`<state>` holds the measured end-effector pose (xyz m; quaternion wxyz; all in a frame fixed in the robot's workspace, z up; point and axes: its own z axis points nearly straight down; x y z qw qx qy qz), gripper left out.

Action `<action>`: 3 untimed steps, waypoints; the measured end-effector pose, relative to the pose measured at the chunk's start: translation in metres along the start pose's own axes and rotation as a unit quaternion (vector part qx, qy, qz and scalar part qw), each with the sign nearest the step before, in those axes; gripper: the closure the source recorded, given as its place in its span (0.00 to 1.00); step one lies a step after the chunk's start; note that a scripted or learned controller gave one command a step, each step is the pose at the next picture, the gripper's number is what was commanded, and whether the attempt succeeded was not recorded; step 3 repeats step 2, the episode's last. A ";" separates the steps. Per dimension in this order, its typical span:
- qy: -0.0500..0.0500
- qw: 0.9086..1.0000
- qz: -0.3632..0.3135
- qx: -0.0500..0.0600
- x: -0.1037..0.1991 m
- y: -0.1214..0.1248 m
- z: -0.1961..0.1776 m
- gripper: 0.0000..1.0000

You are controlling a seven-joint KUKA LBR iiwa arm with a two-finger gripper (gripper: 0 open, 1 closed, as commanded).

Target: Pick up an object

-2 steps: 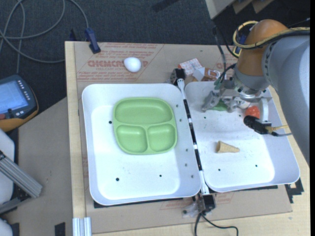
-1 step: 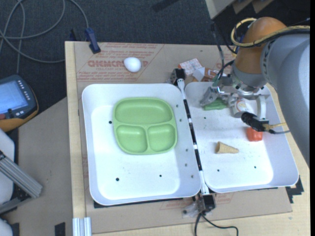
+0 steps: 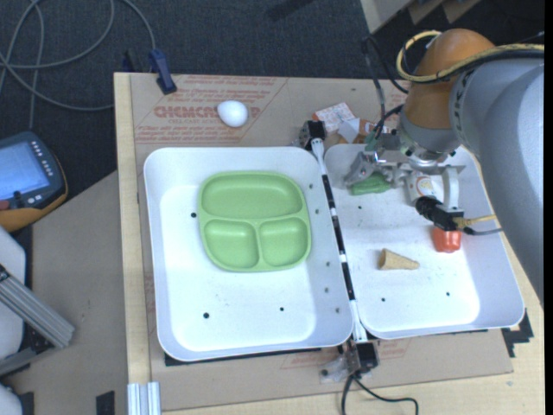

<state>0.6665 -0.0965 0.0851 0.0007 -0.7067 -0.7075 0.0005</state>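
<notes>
Arm (image 3: 484, 102) reaches in from the right, orange band above the wrist. The end effector (image 3: 373, 173) sits low over the far-left corner of the right bin (image 3: 432, 305).

A small green object (image 3: 370, 186) lies right at the tips, on the bin floor near the far wall. It looks to be touching the metal parts, but I can't make out whether it's actually between them: the view there is cluttered with brackets and cables. So: can't tell how far apart the tips are, and can't confirm any grip.

Other contents of the right bin:
- orange-red block (image 3: 447, 240) near the right side, just below a black part of the tool
- tan wedge-shaped piece (image 3: 397, 260) around the middle of the floor, well apart from the end effector

Left bin (image 3: 173, 301): a light green divided tray (image 3: 255, 219), one long compartment at the far side and two smaller ones nearer the camera. It sits flat, toward the far half of the bin.

On the counter (image 3: 138, 232) beyond the bins: a white egg-shaped object (image 3: 232, 112), a blue clip (image 3: 162, 70) at the far-left corner, and a crumpled wrapper (image 3: 337, 119) near the junction of the bins.
</notes>
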 end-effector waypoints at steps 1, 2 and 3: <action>-0.001 1.000 -0.001 -0.001 0.000 0.001 -0.010 1.00; 0.000 1.000 0.000 -0.001 0.050 -0.048 -0.100 1.00; 0.000 1.000 0.000 -0.001 0.050 -0.048 -0.100 1.00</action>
